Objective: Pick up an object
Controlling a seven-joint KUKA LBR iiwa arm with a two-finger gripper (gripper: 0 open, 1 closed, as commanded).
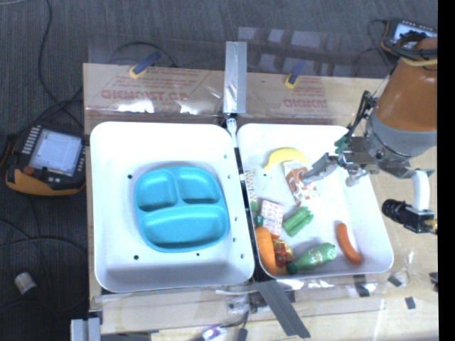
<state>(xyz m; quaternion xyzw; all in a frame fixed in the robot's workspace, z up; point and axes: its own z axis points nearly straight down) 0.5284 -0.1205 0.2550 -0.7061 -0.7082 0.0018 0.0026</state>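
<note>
The end effector (340,166) hung over the right white bin (377,226), its two fingers spread and holding nothing. The small red-and-white printed carton (298,180) lay just to its left and slightly below, long axis running up-down in the view, beside the yellow plastic banana (283,156).

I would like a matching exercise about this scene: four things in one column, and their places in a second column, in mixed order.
Things:
1. blue tray
2. banana
3. sausage
4. carrot

Places:
A. right bin, near its right wall
B. left bin
C. right bin, front left corner
D. right bin, far side

Pairs: 1-B, 2-D, 3-A, 4-C
</note>
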